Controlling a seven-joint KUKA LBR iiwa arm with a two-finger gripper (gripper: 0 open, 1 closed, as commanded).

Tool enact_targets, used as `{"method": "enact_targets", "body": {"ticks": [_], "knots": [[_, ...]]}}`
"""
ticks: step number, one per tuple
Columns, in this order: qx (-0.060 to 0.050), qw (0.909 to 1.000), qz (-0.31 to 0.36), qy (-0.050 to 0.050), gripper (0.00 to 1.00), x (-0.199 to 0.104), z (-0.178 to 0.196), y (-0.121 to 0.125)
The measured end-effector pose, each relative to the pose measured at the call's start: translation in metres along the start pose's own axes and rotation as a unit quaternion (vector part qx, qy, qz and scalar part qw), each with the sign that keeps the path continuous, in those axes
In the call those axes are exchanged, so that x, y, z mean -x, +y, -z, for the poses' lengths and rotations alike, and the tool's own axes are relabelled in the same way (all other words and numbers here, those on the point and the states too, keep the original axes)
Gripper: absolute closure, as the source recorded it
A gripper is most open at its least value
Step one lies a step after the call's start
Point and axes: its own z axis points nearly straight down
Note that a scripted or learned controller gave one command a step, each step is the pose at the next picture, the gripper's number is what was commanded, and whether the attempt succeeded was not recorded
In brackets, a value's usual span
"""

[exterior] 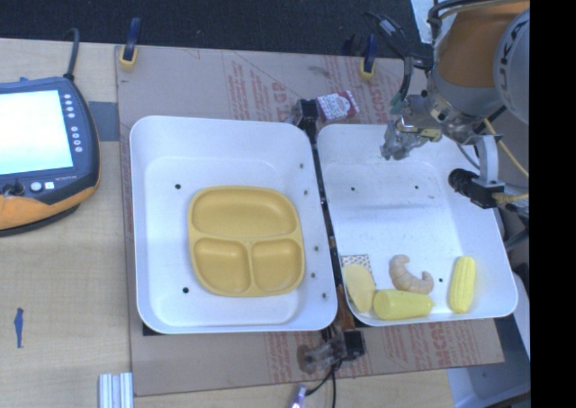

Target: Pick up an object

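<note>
The right bin (409, 208) holds several toy foods along its near edge: a pale yellow wedge (359, 287), a yellow cylinder (401, 304), a tan shrimp-like curl (411, 275) and a yellow corn cob (462, 284). My gripper (397, 147) hangs over the far part of the right bin, well apart from these items. Nothing shows between its fingertips. The left bin (153, 217) holds a yellow divided plate (245, 240).
A teach pendant (40, 149) lies on the bench at far left. A small pink packet (334, 106) sits behind the bins near their junction. Clamps (130, 55) hold the cardboard at the back. A black cable fitting (468, 185) sticks out at the right bin's right side.
</note>
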Motion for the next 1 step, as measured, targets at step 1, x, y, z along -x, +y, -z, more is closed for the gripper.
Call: {"method": "enact_targets", "body": {"ticks": [1], "knots": [[0.001,1.0000,0.001,0.000,1.00,0.0009,0.0105,0.0002]]}}
